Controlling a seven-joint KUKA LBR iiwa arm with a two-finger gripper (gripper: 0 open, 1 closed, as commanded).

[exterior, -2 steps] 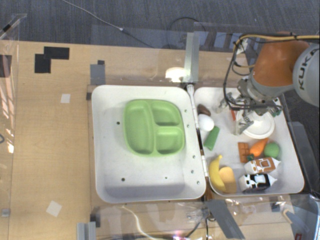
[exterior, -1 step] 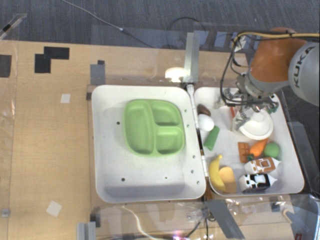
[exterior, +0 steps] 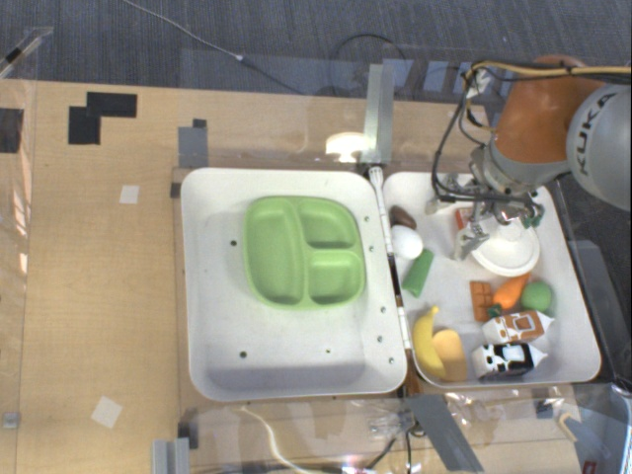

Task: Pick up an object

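Of the jaws we could not tell whether they stood open or closed: the gripper (exterior: 491,227) hung low over the right bin (exterior: 583,358), and its metal parts and cables blurred together against a white bowl (exterior: 509,255) just below it. We saw nothing held between them.

Taking the rest by size, the left bin (exterior: 212,354) lay well to the left of the jaws and held a green divided plate (exterior: 301,250). The banana (exterior: 426,332) lay below and left of the jaws near the bin's front wall, and a cow-patterned carton (exterior: 508,359) sat almost straight below them. An orange carrot (exterior: 511,289) lay just past the bowl. A green block (exterior: 418,273) and a white egg (exterior: 406,242) lay left of the jaws, beside the wall between the bins.

The bowl looked the likeliest thing to pick, and we judged it awkward. Its smooth, rounded rim could slip free, or a closing jaw could tip it onto the carrot. The crowding below it left little room to miss.

The bins sat on a pale wooden bench (exterior: 89,265) with black markers (exterior: 99,115) far to the left. Above the jaws lay dark carpet (exterior: 197,8), crossed by a thin cable (exterior: 148,15).
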